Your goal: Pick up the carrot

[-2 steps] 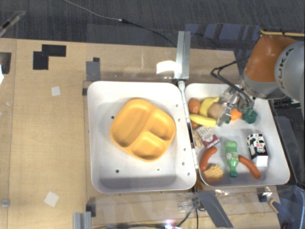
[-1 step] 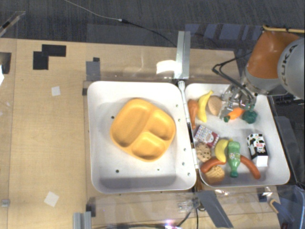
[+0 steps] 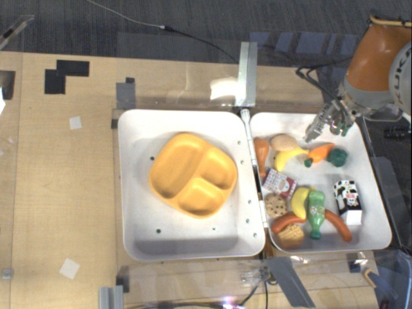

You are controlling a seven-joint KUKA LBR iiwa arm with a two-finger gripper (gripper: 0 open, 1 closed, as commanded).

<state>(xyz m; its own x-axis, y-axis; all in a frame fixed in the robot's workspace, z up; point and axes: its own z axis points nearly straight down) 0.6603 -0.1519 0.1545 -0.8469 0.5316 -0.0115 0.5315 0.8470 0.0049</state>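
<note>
The carrot [image 3: 320, 152], orange with a green leafy top at its right end, lies in the upper part of the right bin [image 3: 370, 172]. My gripper [image 3: 328, 130] hangs just above and behind it, near the bin's far wall. Its fingers [image 3: 313, 132] are open, with nothing between them. The arm, with its orange band, comes in from the upper right.
Crowding the right bin are a banana [image 3: 290, 157], a beige egg-like piece [image 3: 283, 141], a green bottle [image 3: 315, 212], a milk carton [image 3: 347, 197], sausages [image 3: 338, 225] and a cookie [image 3: 275, 205]. A yellow divided plate [image 3: 193, 172] lies in the left bin [image 3: 138, 230].
</note>
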